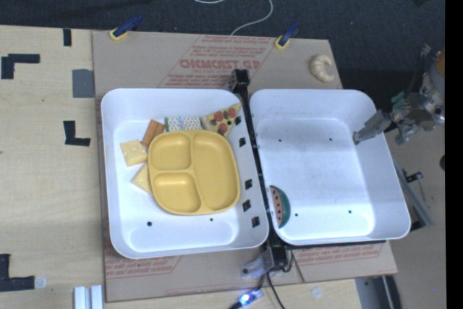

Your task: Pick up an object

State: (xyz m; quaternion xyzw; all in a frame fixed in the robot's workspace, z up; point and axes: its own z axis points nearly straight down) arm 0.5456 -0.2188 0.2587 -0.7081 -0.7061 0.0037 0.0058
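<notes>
One pincer hung at the right bin's far edge, its grip impossible to judge, while the nearest thing, a watermelon slice, lay well off to its left, long axis running front-to-back.

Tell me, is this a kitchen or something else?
Probably a robot test bench, not a kitchen: two white bins clamped on cardboard, a yellow divided plate among toy food, and a gripper at the right.
</notes>
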